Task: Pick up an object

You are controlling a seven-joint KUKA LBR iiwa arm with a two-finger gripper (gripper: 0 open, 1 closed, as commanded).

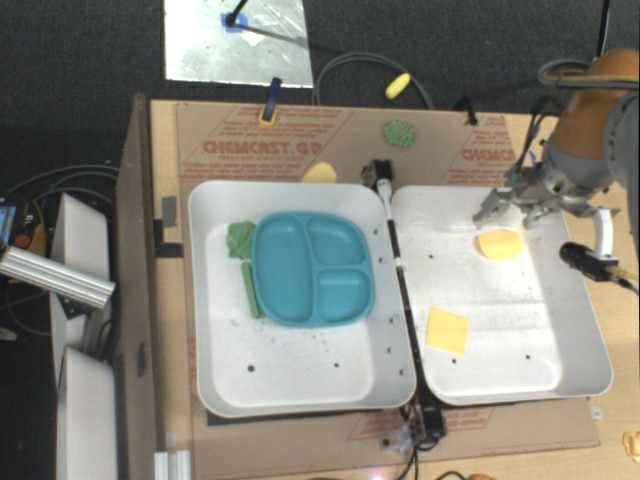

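Pincer hung low over the far part of the right bin, my fingers spread apart with nothing between them. Just below and in front of it lay a pale yellow rounded piece, close to my fingertips but, as far as I could judge, not touched. Nearer the front of the same bin sat a flat yellow square, well apart from me. So the pick was not yet done: I judged myself at the approach, with the closing and the lift still ahead.

Across the divider, the left bin carried a blue compartment tray, with a green leafy thing and a green stick against its left side.

Both bins rested on brown cardboard over the counter. On it, beyond the bins, lay a small green knob and a yellow scrap. Dark carpet lay around, with a shiny sheet farther back and cables at the left.
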